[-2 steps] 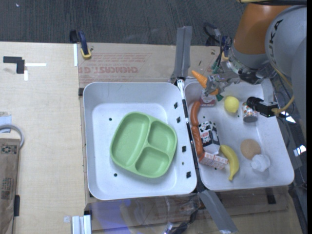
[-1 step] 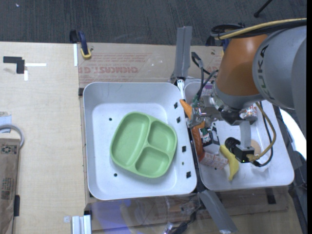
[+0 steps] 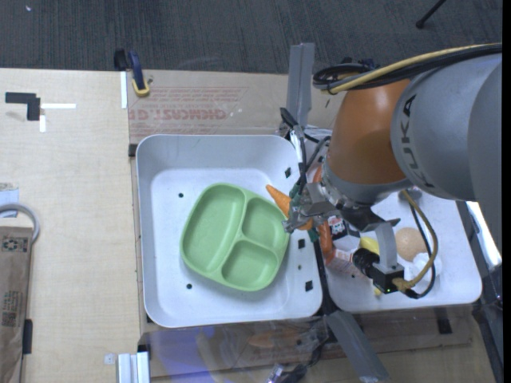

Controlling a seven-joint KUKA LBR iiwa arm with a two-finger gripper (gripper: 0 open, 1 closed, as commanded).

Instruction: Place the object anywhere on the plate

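The grey arm [image 3: 447,126] with its orange band fills the upper right of the frame, nearest the lens. Below it, at centre, the gripper [image 3: 297,214] sits at the right rim of the green plate [image 3: 235,238]; whether it is wide or narrow cannot be told. An orange carrot-like object [image 3: 279,197] lies just beside it, at the plate's upper right edge. The plate rests in the left bin [image 3: 160,214]. The right bin [image 3: 447,286] holds an egg-like object [image 3: 410,244].
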